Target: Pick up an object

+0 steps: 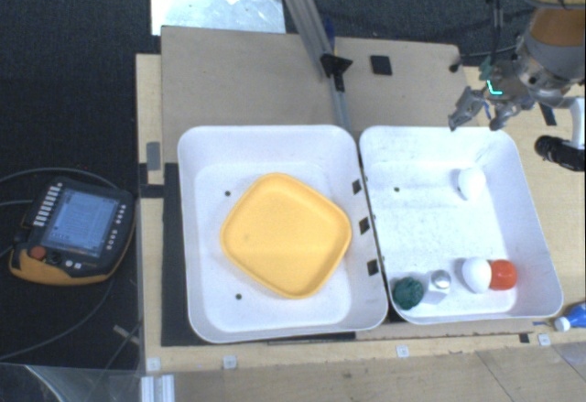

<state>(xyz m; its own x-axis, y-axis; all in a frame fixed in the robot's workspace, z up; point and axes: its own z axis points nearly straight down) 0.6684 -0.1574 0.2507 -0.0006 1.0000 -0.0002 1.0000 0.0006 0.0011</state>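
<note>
Bench (256, 80): flat tan board surface, occupying the centre of the frame, set on dark carpet. Two shallow white bins rest directly on it, side by side and touching along their inner edges. Left bin (197, 208) sits at lower centre; right bin (526, 208) at lower right. A small black square (381, 65) lies on the bare board at upper centre. A grey pole (311, 16) meets the board near it.

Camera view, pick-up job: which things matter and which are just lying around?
Job:
gripper, above the right bin's far edge
white ball
white-and-orange object
dark green object
small grey object
yellow square plate

Lying about:
teach pendant on the floor
</note>
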